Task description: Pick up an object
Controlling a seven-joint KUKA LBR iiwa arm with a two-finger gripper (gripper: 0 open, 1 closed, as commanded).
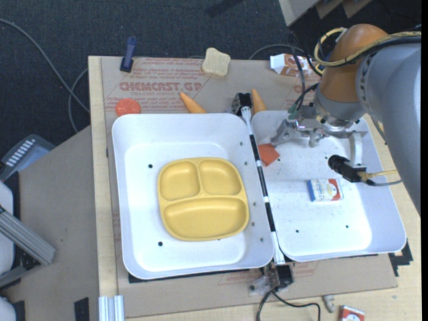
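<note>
In the right bin [348, 236] lie a small orange-red piece [269, 154] by the left wall and a small blue, white and red packet [325, 190] near the middle. My gripper [314, 131] hangs over the far part of this bin, to the right of the orange-red piece and above the packet in the view. Nothing shows held in it. A yellow divided plate [200, 198] rests in the left bin [134, 146].
Behind the bins on the cardboard lie a toy bread slice [216, 61], two orange carrot pieces [192, 103] [257, 101], a red disc [127, 105] and a blue marker [128, 53]. A black part with a yellow cable [344, 168] juts from the wrist over the right bin.
</note>
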